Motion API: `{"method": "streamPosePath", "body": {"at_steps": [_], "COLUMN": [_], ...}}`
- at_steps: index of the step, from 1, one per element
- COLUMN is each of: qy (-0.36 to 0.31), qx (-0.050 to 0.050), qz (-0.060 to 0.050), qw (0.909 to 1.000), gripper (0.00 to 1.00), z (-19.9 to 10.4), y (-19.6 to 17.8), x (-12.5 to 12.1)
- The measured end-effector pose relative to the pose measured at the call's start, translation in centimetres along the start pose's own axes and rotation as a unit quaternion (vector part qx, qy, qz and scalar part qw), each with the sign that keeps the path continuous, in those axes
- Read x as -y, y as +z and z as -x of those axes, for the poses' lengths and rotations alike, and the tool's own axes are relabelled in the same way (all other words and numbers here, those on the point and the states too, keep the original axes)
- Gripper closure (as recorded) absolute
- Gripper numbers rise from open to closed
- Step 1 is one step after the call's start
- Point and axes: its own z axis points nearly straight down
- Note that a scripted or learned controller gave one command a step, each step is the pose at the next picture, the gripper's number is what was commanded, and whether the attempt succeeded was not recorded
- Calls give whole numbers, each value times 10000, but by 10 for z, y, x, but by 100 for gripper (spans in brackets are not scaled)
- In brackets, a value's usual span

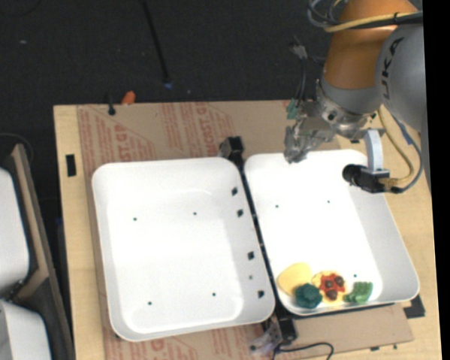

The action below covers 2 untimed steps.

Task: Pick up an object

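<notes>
Several small objects lie bunched in the near corner of the right bin [362, 213]: a yellow lump [293, 276], a dark green piece [307, 296], a red piece with dark spots [333, 284] and a bright green piece [359, 292]. My gripper [295, 151] hangs over the far left edge of the right bin, well away from those objects. Nothing shows between its fingers, which look close together.
The left bin [176, 246] sits beside the right one, with black clips [238, 191] along the seam between them. Both rest on a cardboard sheet [162, 133] on the bench. A black cable and connector [364, 177] hang by the arm's wrist.
</notes>
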Motion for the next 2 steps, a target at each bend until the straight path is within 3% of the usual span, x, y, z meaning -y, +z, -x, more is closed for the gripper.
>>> {"method": "streamPosePath", "body": {"at_steps": [2], "qy": [4], "qx": [1], "qz": [-7], "qw": [10000], "gripper": [100], "z": [-104], "y": [11], "x": [29]}}
